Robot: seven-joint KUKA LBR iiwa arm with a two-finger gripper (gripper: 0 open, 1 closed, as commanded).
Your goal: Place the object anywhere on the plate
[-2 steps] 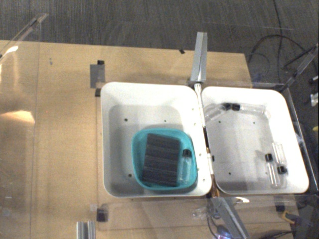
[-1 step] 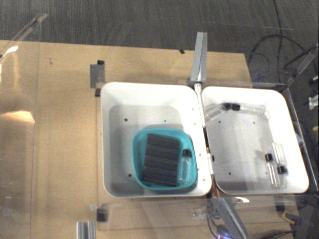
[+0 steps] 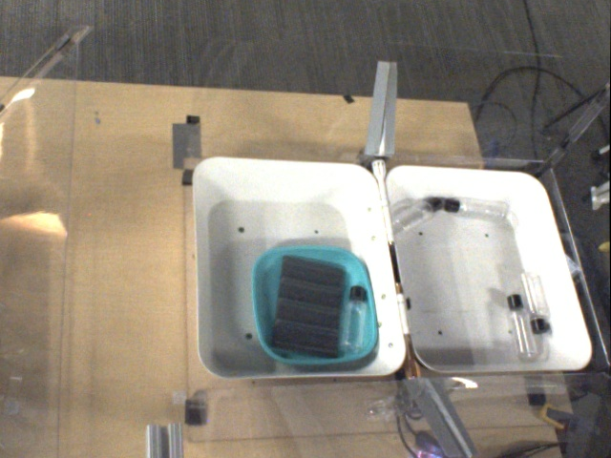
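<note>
Teal plate (image 3: pixel 263 289) in the left bin (image 3: pixel 224 256), carrying a block and a vial.
White bins sit side by side on the wooden bench (image 3: pixel 95 256). On the plate lies a dark ribbed block (image 3: pixel 307 305), and just beside it (along the plate's right edge) a clear vial (image 3: pixel 356 315) with a black cap. More clear vials lie in the right bin (image 3: pixel 458 284): one near the back wall (image 3: pixel 441 203), two near the right wall (image 3: pixel 527 313).

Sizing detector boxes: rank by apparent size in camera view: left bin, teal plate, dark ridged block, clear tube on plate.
1. left bin
2. teal plate
3. dark ridged block
4. clear tube, at the plate's right edge
</note>
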